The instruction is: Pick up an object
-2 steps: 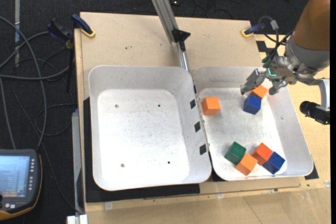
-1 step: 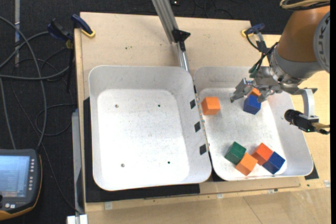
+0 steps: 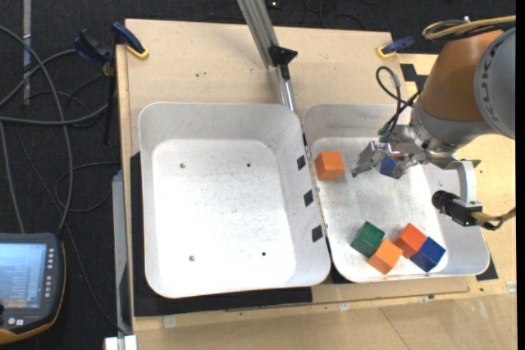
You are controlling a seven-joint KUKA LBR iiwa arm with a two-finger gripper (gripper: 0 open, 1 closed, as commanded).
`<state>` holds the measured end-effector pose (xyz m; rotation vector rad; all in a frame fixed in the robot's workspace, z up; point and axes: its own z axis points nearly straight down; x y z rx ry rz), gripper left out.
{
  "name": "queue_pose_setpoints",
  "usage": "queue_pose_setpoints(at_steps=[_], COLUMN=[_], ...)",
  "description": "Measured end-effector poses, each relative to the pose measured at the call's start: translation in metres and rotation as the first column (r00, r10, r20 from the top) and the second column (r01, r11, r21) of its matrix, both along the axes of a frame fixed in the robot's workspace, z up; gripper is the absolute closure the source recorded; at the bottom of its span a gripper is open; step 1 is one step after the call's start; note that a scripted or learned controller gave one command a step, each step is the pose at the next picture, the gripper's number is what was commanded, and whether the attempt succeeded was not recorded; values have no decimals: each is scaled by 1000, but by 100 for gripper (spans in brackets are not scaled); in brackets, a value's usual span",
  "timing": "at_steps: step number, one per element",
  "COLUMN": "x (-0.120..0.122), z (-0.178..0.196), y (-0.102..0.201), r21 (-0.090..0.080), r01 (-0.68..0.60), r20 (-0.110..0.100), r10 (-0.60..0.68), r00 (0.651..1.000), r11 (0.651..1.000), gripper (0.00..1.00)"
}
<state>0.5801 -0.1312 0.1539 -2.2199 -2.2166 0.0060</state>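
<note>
Hovering in the right-hand shallow white plastic bin [image 3: 459, 258], the two-finger gripper [image 3: 379, 161] sits right of frame centre, its metal tip pointing left toward a small orange cube [image 3: 330, 165]. Finger state: cannot tell; the tip is too small and cluttered to read. A blue shape [image 3: 390, 166] shows at the gripper body; part of the tool or a held block, undetermined.

Orange cube lies near the bin's left wall, just left of the gripper tip, apart from it, resting flat and clear of other items.

Lower right of frame, same bin: green cube [image 3: 368, 238], second orange block [image 3: 385, 257], orange-red block [image 3: 412, 239] and blue block [image 3: 427, 254], bunched and touching.

Left-hand white bin [image 3: 164, 135] occupies frame centre-left.

Handling judgement: cubes look rigid, light, probably wood or foam, with matte faces giving fair friction; not fragile. Best hold is across two opposite flat side faces, fingers square to them and centred, since a corner grip would likely twist the cube out. The lone cube offers free sides; the cluster does not.
</note>
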Motion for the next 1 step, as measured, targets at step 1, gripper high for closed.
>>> queue_pose_setpoints(at_steps=[1], x=[-1], z=[-54], y=[1], r21=[0], r01=[0], r20=[0], r10=[0], r00=[1000], r11=[1000], gripper=[0])
